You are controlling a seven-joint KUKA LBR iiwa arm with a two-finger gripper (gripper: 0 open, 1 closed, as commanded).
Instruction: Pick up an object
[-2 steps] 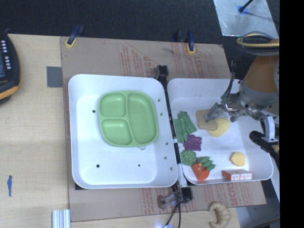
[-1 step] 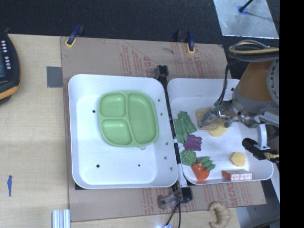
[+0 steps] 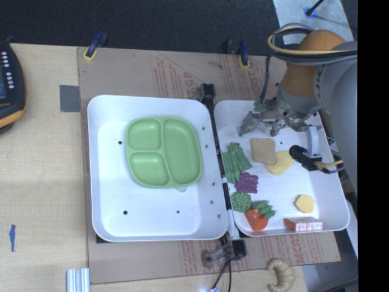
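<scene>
Brown cardboard covers the wooden bench, and on it two shallow white bins lie side by side, the left bin and the right bin.

Toy food is scattered in the right bin. Near its middle lies a tan bread slice, with a yellow piece touching it at about 4 o'clock. At 9 o'clock from the bread lie green beans; just below them sits a purple grape bunch. Further toward 6 o'clock are a green broccoli-like piece and a red vegetable with a green top, close together. A small yellow piece lies toward the bin's 4 o'clock corner, and a red and white box rests against the near wall just below it.

The gripper hangs over the bin's 12 o'clock end, just above the bread, its metal fingers spread and pointing toward 9 o'clock with nothing between them. The grey arm with its orange band comes in from 2 o'clock.

The left bin holds a green divided plate, lying flat near its centre.

Blue clamps grip the cardboard's far edge. A black and orange handheld controller sits at the bench's 9 o'clock edge.
</scene>
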